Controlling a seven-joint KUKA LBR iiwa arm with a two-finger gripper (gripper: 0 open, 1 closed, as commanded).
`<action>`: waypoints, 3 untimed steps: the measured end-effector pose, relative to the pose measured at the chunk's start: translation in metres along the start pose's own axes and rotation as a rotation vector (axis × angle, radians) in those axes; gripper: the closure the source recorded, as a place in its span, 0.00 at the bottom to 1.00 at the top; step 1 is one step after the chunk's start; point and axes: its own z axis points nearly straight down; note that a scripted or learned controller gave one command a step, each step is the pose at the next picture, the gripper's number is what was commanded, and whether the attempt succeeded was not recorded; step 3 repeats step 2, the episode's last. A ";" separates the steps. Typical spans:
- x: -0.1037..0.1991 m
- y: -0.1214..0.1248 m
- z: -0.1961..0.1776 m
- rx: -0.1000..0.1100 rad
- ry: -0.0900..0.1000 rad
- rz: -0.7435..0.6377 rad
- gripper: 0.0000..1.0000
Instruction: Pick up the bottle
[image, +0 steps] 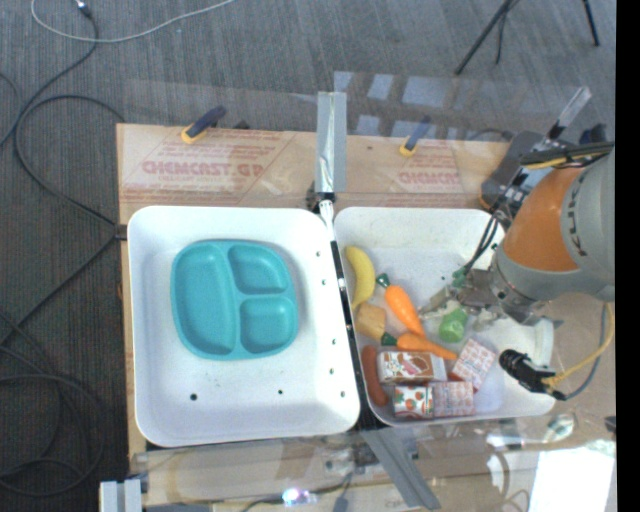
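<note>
From above, the gripper (462, 300) hangs low in the right bin (420, 225); I cannot tell how its jaws stand, nor whether they hold anything. No bottle is plain to me: the green thing (453, 326) just under the jaws may be it.

Risks: the heap is tight, so a grab could take a carrot or carton, or slip off.

Count: two bins, one tray (236, 298), one banana (360, 275), two carrots (404, 309), about four cartons (410, 367).
</note>
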 end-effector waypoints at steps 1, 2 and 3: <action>0.000 0.000 -0.008 0.001 -0.001 0.000 1.00; 0.048 0.057 -0.078 0.001 -0.003 -0.082 1.00; 0.048 0.057 -0.078 0.001 -0.003 -0.082 1.00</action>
